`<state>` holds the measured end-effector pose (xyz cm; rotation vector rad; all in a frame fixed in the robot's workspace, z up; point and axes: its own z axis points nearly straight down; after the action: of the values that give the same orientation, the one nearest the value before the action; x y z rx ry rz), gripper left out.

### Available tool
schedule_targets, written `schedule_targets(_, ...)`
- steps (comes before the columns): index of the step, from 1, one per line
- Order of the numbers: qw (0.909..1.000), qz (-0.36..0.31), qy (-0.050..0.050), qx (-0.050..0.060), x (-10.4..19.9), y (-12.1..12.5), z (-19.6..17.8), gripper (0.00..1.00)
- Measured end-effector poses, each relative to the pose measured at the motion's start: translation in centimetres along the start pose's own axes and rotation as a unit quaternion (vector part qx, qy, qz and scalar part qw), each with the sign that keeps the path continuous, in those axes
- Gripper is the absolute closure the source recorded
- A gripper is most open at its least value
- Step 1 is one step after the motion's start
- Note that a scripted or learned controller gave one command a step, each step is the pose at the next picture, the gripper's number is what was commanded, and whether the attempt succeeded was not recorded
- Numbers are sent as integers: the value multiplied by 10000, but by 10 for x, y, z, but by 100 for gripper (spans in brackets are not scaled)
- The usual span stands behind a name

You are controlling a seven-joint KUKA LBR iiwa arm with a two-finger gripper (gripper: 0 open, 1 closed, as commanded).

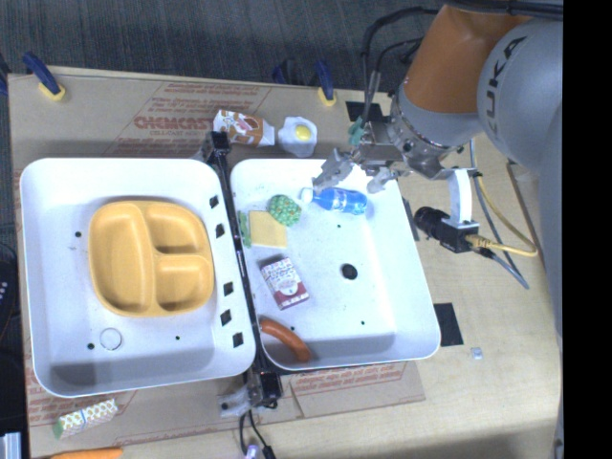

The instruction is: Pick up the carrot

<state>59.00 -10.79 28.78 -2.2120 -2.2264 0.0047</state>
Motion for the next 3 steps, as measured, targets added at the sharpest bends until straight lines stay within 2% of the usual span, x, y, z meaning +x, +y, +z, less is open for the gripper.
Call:
schedule_targets(1, 9958, 911, 4, 14, 7, -39, 132, 0)
schedule_targets(2, 9994, -337, 8, 8, 16, -34, 181, 0)
schedule_targets(3, 10000, -69, -7, -16, -92, -7, 99, 0)
